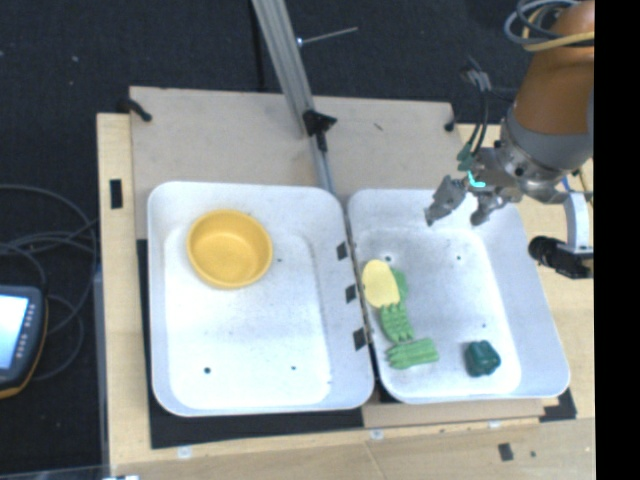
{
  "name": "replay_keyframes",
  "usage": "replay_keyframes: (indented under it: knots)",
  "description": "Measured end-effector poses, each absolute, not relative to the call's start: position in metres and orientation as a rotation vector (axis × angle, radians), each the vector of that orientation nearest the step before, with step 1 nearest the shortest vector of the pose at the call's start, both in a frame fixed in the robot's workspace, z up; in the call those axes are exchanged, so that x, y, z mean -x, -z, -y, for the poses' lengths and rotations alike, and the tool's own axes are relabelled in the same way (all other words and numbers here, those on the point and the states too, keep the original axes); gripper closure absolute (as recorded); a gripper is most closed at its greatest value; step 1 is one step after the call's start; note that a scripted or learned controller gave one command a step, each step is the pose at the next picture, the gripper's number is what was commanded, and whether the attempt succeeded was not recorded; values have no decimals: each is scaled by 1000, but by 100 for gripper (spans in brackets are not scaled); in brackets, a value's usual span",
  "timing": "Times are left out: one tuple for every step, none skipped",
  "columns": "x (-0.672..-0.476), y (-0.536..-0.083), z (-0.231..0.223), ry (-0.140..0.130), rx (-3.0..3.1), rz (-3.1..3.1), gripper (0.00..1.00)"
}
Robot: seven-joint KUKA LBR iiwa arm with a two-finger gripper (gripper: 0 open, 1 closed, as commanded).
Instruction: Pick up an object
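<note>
Right now your gripper (461, 204) hangs with fingers spread and nothing between them, above the far edge of the right bin (520, 268). From it, the yellow piece (379, 284) lies nearer and to the left, beside the bin's left wall, its long axis running near to far. Green pieces (405, 340) continue nearer; a dark green block (482, 358) sits near-right. The yellow bowl (230, 248) rests in the left bin (170, 338).

A pale wooden bench (115, 268) is carrying two shallow white bins side by side. The left bin (250, 368) is lying toward 9 o'clock, the right bin (520, 308) toward 3 o'clock, their inner rims touching. A beige board (220, 138) is lying at 12 o'clock behind them.
</note>
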State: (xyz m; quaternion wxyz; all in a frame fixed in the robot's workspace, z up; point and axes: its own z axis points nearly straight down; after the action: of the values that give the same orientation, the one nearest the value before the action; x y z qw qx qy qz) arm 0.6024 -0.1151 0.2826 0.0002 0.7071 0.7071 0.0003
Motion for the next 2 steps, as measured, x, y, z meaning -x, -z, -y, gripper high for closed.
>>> replay_keyframes:
  knots:
    - [-602, -283, 115, -1, -2221, -2221, 0]
    - [-602, -220, 115, 5, -2225, -2223, 0]
